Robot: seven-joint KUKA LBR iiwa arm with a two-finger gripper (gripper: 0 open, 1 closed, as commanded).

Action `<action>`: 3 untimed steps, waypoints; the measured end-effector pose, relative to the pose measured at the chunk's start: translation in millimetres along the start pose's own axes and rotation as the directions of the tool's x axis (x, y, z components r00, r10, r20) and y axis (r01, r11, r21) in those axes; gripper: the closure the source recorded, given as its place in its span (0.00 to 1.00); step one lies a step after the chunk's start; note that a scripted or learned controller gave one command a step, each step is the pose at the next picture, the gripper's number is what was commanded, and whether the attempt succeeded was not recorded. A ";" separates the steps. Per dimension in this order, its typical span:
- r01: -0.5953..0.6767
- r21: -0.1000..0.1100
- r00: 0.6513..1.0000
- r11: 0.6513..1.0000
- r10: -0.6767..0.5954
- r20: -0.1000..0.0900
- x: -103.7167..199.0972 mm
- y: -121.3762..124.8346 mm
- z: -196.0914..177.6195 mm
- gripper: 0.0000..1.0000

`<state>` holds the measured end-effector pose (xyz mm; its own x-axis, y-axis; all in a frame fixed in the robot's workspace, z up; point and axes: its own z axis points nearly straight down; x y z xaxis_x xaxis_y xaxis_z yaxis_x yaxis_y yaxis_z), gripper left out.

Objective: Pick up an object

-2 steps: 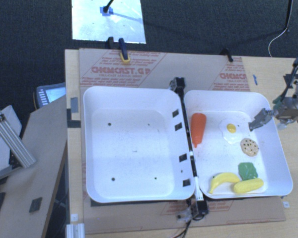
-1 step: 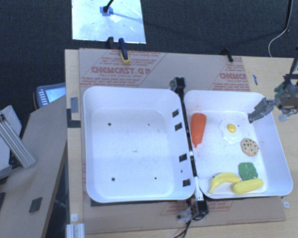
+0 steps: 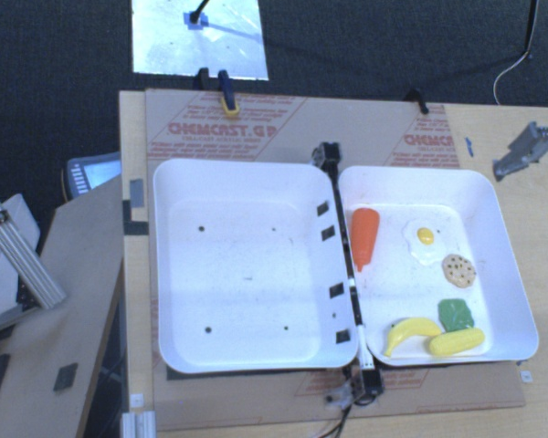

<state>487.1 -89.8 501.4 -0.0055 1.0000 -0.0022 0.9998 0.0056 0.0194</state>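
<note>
Right bin (image 3: 493, 199): carrot (image 3: 363, 235), gripper (image 3: 527, 149) well apart

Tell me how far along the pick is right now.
Nothing looks done yet. The carrot, fried egg, cookie, green piece, banana and yellow piece all lie in the right bin. The gripper sits outside it. Reaching, grasping and lifting remain.

Gripper (image 3: 530, 147): grey, at the view's right edge, tilted, pointing down-left
Height: raised, holding nothing
Arm: mostly cut off by the frame
</note>
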 end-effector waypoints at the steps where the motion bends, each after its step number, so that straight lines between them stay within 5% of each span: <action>1: 0.003 0.011 1.000 1.000 -0.003 0.000 -0.5 0.5 -4.5 1.00; 2: 0.002 0.012 1.000 1.000 -0.002 -0.002 32.0 24.5 -35.1 1.00; 3: -0.005 0.015 1.000 1.000 0.005 -0.001 25.3 37.4 -33.1 1.00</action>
<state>523.8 -64.2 535.2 -0.0007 1.0000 -0.0016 1.0000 0.0007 0.0041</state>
